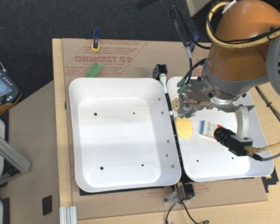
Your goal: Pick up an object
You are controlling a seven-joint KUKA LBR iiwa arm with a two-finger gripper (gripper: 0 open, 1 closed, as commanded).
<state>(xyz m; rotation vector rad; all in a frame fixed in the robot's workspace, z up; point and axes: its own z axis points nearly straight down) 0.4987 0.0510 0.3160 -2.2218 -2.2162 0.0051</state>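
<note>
At the right bin's [224, 171] left edge, the yellow ball [184, 129] could get knocked away if clipped off-centre; gripper [185, 110] state can't be told.

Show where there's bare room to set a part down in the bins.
Left bin: whole floor bare, wall to wall. Right bin: bare strip along the near wall, in front of the yellow lump and the striped packet. Crowded: right bin's left-middle, where the claw hangs by the yellow lump, packet beside it.

The right bin [214, 164] is white, the lump [184, 129] yellow, the packet [207, 128] blue-and-red.
</note>
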